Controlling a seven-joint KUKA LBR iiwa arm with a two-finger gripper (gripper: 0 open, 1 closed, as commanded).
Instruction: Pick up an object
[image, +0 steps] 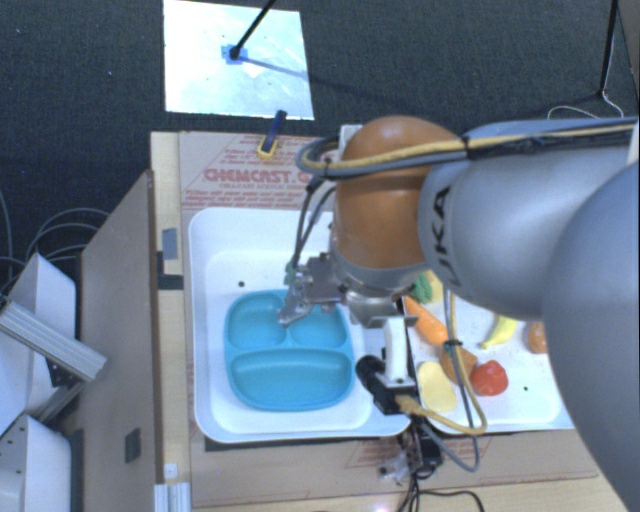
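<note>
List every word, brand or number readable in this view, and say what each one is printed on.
"CHEMCAST": red letters on the brown protective sheet behind the left bin; more red print follows it but is cut off by the arm and unreadable.
"KA": black letters on the grey arm, part of a longer marking that curves out of sight.
Nothing else is legible.

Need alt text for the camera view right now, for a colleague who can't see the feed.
Grey arm with orange band reaches from the right, its claw low over the blue divided tray in the left white bin. The right bin has a carrot, tomato and banana.
</note>
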